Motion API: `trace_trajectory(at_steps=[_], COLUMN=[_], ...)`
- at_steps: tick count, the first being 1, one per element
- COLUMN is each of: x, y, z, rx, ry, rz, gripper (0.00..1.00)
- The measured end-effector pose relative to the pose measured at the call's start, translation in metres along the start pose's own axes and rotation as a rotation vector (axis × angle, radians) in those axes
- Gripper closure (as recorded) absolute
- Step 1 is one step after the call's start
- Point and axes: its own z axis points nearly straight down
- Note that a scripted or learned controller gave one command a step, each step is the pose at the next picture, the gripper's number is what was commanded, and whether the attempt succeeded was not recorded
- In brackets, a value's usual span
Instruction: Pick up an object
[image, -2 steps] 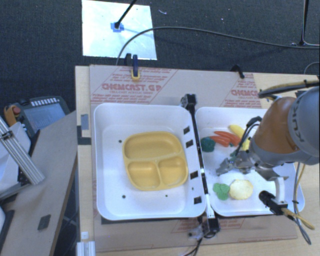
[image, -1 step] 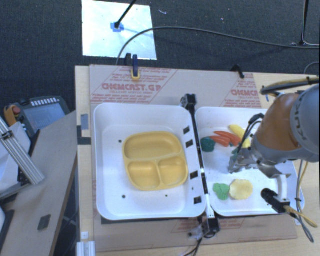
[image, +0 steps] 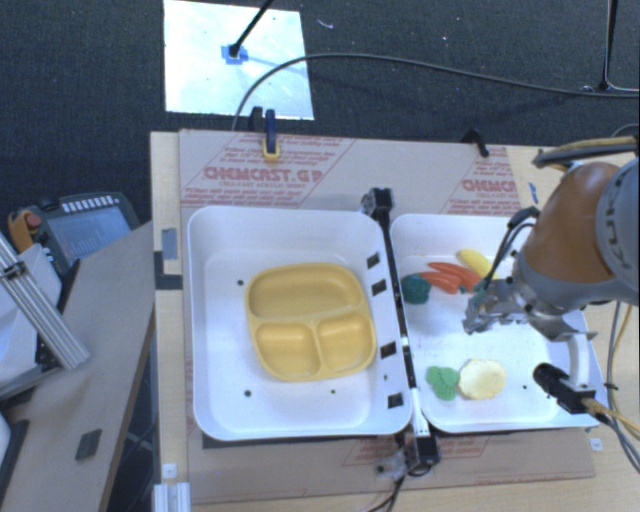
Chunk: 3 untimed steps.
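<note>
The gripper (image: 478, 318) hangs over the middle of the right bin (image: 440, 238), and from this angle I cannot tell what state it is in; nothing visible sits in it. The carrot (image: 447, 275) lies closest, just beyond the gripper toward the bin's far edge and a little toward the divider, its long axis running roughly parallel to that far edge. The yellow piece (image: 474, 261) touches its right end. A dark green piece (image: 415, 290) sits by the divider. On the other side, toward the near edge, the pale yellow slice (image: 482, 379) and the green piece (image: 443, 380) rest side by side. The carrot looks the likelier target: a short reach toward the far edge.
</note>
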Motion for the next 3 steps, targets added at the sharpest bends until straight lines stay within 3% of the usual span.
trace_trajectory(at_steps=[1,2,3], x=[0.0,0.0,0.054], y=[0.004,0.005,0.009], z=[-0.065,-0.066,-0.076], rx=[-0.003,0.004,0.003], ry=[-0.001,0.0,0.003], rz=[0.0,0.001,-0.005], gripper=[1.0,1.0,1.0])
